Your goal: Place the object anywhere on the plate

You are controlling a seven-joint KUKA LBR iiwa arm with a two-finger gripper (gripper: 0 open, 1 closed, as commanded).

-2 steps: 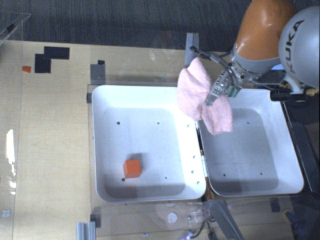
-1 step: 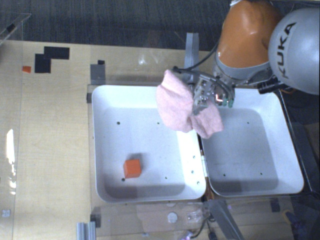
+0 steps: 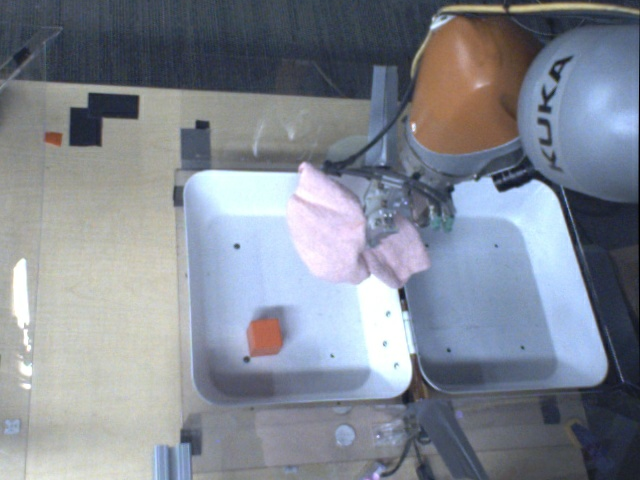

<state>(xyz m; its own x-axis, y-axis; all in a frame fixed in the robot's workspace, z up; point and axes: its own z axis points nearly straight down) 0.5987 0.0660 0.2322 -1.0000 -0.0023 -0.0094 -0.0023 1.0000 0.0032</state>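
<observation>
Hanging from the gripper (image 3: pixel 385 218), one pink cloth (image 3: pixel 340 233) is seen pinched between its fingers, draped over the seam between two white bins (image 3: pixel 215 268). No plate is made out, so the drop spot can't be judged. One orange block (image 3: pixel 265 337) is counted in the left bin

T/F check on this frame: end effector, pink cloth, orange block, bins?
1. A pink cloth hangs at the end effector, over the seam between the two bins. True.
2. The orange block lies in the right bin. False: it lies in the left bin, near its front.
3. The cloth lies flat on the left bin's floor. False: it is bunched and draped at the end effector.
4. The arm's orange band sits above the right bin's back edge. True.
5. The orange block touches the cloth. False: they are well apart.
</observation>
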